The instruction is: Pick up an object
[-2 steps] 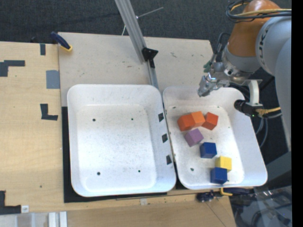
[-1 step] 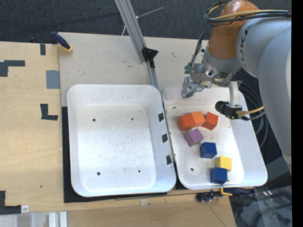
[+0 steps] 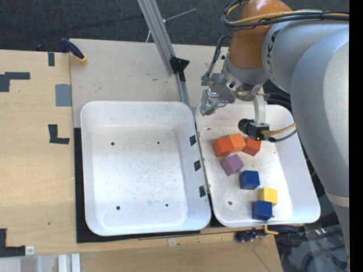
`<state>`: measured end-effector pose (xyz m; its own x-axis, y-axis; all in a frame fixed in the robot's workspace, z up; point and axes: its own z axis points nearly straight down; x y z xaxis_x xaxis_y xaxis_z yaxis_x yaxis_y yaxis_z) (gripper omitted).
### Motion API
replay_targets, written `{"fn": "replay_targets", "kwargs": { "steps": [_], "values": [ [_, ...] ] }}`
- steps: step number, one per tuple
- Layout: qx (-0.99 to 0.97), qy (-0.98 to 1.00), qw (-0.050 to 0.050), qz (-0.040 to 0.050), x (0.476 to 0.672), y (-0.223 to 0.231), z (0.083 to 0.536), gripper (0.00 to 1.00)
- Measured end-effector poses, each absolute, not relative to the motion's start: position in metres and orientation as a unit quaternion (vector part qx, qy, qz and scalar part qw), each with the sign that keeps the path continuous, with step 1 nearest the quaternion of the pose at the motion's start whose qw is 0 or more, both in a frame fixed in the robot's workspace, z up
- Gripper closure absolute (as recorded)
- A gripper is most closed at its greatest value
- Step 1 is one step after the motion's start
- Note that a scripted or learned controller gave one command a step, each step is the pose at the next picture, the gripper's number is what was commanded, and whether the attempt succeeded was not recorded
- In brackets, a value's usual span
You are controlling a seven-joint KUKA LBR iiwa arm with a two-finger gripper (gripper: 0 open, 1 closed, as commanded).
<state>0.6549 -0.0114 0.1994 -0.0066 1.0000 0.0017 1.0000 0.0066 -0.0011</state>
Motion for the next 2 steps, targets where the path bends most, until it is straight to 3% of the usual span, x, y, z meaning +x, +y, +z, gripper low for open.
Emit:
{"fn": "replay_targets", "kwargs": {
  "steps": [2],
  "values": [
    [-0.705,-0.710,0.001,-0.0010,0.656,0.093,0.216,1.00]
  ]
}}
